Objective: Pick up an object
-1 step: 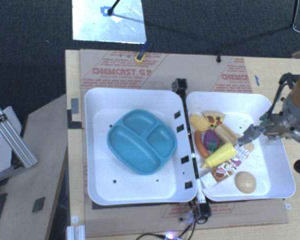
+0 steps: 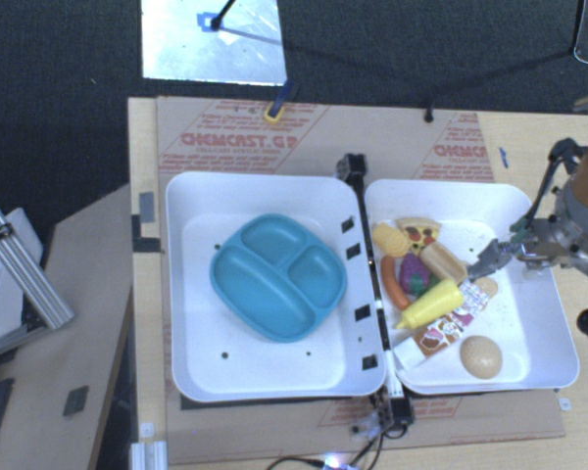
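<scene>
The hand point(image 2: 490, 259) hovers over the right bin point(image 2: 544, 306), just beside the yellow bottle point(image 2: 433, 304); its grip cannot be told.

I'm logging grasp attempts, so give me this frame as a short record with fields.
left bin: holds a blue divided plate
right bin: toy food clustered at its left side
items: yellow bottle, egg, pizza slice, carrot
gripper: low over the right bin, beside the pile
grasp: nothing seen held
</scene>
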`<action>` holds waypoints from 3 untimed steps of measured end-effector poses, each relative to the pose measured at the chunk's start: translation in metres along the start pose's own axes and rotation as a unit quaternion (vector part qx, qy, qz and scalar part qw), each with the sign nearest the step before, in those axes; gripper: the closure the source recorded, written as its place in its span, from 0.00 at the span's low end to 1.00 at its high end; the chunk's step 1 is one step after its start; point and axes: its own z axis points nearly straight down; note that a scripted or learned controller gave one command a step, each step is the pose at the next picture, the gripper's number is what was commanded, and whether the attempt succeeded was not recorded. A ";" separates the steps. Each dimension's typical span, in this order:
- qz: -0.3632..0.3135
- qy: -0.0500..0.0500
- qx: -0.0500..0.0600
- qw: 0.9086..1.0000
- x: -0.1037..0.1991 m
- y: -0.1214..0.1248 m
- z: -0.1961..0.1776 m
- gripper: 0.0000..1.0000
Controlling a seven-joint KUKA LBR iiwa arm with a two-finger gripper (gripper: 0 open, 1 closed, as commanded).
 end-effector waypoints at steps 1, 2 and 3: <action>0.001 0.000 0.001 1.000 0.003 -0.001 0.041 0.00; 0.001 0.000 0.001 1.000 0.002 0.006 0.085 0.00; 0.001 0.001 0.002 1.000 0.002 0.000 0.146 0.00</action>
